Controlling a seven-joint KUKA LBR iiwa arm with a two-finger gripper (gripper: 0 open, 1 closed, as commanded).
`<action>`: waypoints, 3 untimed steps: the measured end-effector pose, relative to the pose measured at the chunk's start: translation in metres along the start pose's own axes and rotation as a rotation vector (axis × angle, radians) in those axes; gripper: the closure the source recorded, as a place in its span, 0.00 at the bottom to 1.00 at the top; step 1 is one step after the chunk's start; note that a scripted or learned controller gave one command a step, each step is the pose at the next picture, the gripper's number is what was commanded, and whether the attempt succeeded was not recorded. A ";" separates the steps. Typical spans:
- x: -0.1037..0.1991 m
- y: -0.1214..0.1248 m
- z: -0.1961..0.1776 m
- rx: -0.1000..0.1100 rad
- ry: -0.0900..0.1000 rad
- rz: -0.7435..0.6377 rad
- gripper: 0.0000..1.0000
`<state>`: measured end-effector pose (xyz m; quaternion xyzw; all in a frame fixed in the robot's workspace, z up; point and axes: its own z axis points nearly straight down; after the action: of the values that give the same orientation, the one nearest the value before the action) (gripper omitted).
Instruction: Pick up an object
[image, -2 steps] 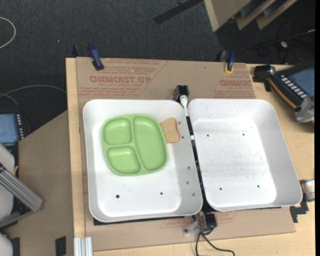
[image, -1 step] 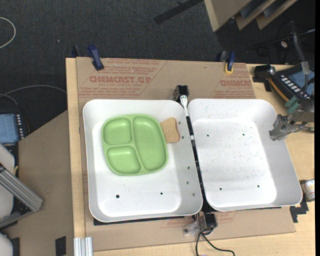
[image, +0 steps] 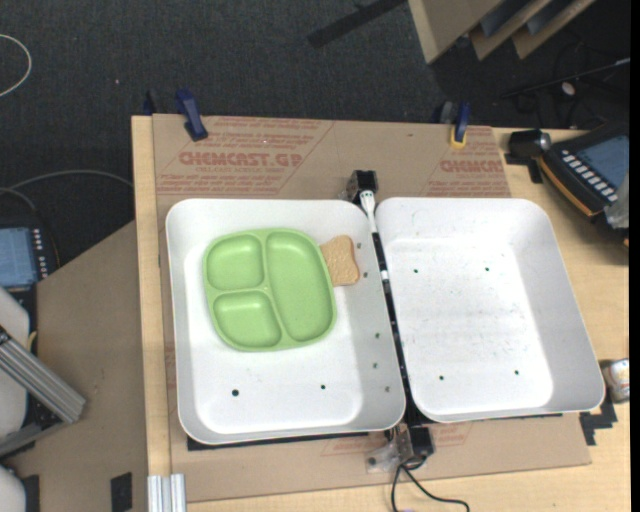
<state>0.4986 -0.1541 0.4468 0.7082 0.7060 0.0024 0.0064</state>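
Note:
A light green divided plate (image: 268, 289) with three compartments lies in the left white bin (image: 280, 400), toward its upper middle. A tan, cracker-like piece (image: 342, 261) lies flat right beside the plate's upper right edge, close to the bin's right wall.
The right white bin (image: 490, 310) sits next to the left one, their walls meeting along the middle. Both rest on a cardboard sheet (image: 250, 150) held by blue clamps (image: 190, 112). A dark device (image: 585, 175) lies at the far right, metal framing at the lower left.

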 end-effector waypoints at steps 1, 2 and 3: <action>0.036 -0.022 0.077 0.021 0.008 -0.006 1.00; -0.006 -0.001 0.013 0.003 0.001 0.000 1.00; 0.026 -0.021 0.065 0.019 0.008 -0.005 1.00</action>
<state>0.4783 -0.1284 0.3817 0.7064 0.7078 -0.0014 -0.0030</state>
